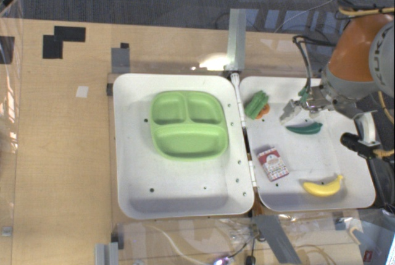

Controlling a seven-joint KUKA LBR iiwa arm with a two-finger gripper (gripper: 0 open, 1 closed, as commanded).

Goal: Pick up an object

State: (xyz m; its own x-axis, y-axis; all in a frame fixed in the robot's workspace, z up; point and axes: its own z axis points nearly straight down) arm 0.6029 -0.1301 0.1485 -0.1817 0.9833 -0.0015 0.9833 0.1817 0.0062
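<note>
Our tool [297,108] hangs over the right bin [358,196], its two fingers spread apart with nothing between them. Nearest to us in that bin we see a yellow banana [322,186] by the front edge, then a small red-and-white card packet [272,164] to its left. Farther back, a dark green pepper-like item [305,128] lies just below the tool's tips, close beneath them. Beyond, a green vegetable with an orange end [257,104] rests near the divider. On the table, the left bin [133,146] carries a green divided tray [187,124].
</note>
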